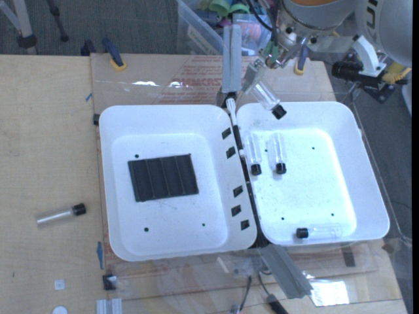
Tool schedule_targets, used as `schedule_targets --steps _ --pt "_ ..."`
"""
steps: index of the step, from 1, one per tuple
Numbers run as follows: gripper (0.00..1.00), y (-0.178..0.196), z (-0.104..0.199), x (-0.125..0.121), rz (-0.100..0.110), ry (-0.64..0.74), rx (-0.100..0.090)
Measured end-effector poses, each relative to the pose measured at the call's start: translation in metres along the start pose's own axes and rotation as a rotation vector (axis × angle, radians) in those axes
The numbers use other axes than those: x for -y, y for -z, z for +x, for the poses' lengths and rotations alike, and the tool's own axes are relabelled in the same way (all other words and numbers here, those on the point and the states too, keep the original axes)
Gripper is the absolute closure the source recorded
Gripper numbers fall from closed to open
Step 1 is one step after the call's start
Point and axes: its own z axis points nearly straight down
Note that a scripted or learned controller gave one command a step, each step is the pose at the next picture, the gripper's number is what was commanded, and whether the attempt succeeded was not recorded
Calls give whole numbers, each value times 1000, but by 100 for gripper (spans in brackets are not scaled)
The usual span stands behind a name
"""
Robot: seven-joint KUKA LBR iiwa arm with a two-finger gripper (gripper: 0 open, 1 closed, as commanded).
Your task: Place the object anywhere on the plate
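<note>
Hovering above the right bin's (366,169) far edge, the claw (272,61) grips a clear black-capped vial (267,100), tilted in midair; the dark ridged plate (163,176) lies in the left bin (108,175).

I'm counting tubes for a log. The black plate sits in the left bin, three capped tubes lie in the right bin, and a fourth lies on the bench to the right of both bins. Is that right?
One thing is off: the fourth tube lies on the bench to the left of both bins, not the right. The camera view shows it there. The black plate does sit in the left bin, and three capped tubes lie in the right bin.
</note>
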Motion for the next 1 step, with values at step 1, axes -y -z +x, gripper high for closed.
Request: schedule_targets --steps 1 --pt "100 81 46 -17 -5 -438 3"
